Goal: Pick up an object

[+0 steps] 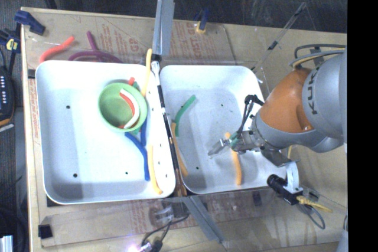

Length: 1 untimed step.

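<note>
An orange stick (237, 166) lies in the right bin (204, 82), low and toward its right side, running nearly straight up and down the frame with its upper end just under the gripper (223, 145). The gripper sits at the lower right of that bin, its metal fingers (216, 149) pointing left and slightly down — whether they are spread or closed cannot be told from here, and nothing is seen between them. A green stick (183, 110) rests higher and to the left in the same bin, tilted, well apart from the gripper. The arm (301, 109), grey with its orange band, comes in from the right edge of the frame over the bin's right wall. In the left bin (71, 144) a green bowl (121, 106) sits near the upper right with a red and white piece inside; a blue stick (140, 150) and a yellow stick (152, 162) lie along that bin's right wall. Above the left bin, on the bench (106, 23), lie an orange-red stick (57, 49) and a purple loop (94, 55).
</note>
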Motion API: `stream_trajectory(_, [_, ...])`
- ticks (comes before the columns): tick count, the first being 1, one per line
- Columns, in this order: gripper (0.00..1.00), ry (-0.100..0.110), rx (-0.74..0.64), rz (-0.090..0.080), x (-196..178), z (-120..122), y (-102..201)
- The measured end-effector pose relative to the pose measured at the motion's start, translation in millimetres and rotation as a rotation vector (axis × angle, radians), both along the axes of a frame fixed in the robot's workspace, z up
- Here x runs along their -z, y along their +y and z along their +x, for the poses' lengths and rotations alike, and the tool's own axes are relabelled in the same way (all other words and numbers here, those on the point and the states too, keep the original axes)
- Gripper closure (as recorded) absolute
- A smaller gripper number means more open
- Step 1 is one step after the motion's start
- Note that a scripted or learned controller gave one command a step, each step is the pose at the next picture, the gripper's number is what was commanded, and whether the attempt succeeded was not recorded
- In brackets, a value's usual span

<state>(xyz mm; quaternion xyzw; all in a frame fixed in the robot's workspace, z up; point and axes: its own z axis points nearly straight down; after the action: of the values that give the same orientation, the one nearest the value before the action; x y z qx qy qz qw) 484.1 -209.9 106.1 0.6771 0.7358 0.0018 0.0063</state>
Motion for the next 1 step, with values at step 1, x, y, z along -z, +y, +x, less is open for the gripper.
stream_trajectory(1, [0.00, 0.000, 0.000, 0.000, 0.0, 0.0, 0.0])
